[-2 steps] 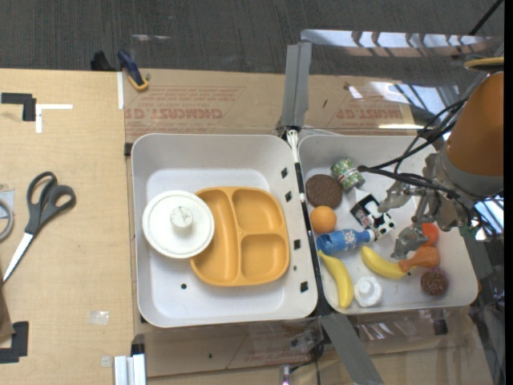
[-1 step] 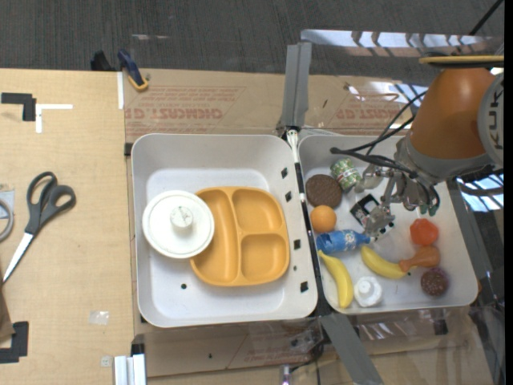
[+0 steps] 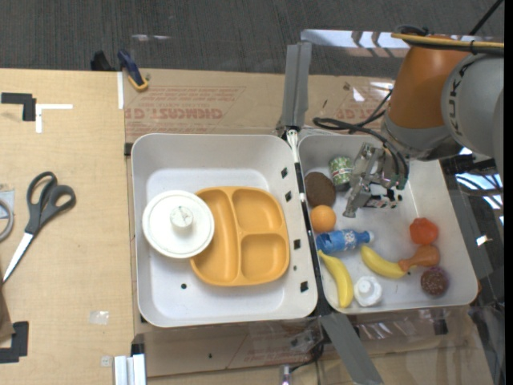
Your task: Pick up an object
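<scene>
Hovering above the right bin (image 3: 449,184), hand (image 3: 355,204) open, orange (image 3: 323,218) just beside.

Arm (image 3: 449,95): cut off by right edge. Green object (image 3: 341,169) in right bin (image 3: 453,207): partly hidden behind gripper (image 3: 358,200), identity indeterminate. Yellow divided tray (image 3: 244,235): left portion covered by white lid (image 3: 178,222). Scissors (image 3: 36,215): blade tips run off left edge.

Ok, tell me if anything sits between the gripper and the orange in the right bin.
Nothing visible does. The gripper hangs over bare bin floor just right of the orange. The brown kiwi-like fruit lies above the orange and the blue bottle below it, both off that line.
</scene>
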{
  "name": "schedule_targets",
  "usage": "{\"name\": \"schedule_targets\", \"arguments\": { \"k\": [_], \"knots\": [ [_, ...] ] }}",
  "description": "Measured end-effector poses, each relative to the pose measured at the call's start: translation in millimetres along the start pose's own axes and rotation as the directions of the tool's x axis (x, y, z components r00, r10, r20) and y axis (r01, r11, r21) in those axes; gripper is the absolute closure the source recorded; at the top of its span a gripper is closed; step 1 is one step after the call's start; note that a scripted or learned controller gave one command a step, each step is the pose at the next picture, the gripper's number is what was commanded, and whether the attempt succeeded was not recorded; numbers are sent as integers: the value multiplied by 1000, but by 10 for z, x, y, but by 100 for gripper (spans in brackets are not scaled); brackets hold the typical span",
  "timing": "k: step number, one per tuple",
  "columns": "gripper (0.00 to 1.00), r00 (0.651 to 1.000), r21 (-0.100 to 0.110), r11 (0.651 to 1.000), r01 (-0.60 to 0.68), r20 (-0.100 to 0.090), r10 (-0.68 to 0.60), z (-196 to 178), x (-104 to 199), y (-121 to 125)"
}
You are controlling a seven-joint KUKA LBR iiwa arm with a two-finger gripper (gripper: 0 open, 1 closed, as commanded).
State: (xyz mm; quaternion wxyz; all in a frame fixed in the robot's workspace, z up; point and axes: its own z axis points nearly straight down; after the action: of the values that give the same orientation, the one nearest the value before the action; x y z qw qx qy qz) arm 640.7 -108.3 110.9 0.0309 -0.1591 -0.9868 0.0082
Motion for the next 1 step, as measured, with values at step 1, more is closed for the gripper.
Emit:
{"name": "schedule_targets", "arguments": {
  "k": [1],
  "knots": [
    [0,985,-31,986,-164,46,166,14,184,-50]
  ]
}}
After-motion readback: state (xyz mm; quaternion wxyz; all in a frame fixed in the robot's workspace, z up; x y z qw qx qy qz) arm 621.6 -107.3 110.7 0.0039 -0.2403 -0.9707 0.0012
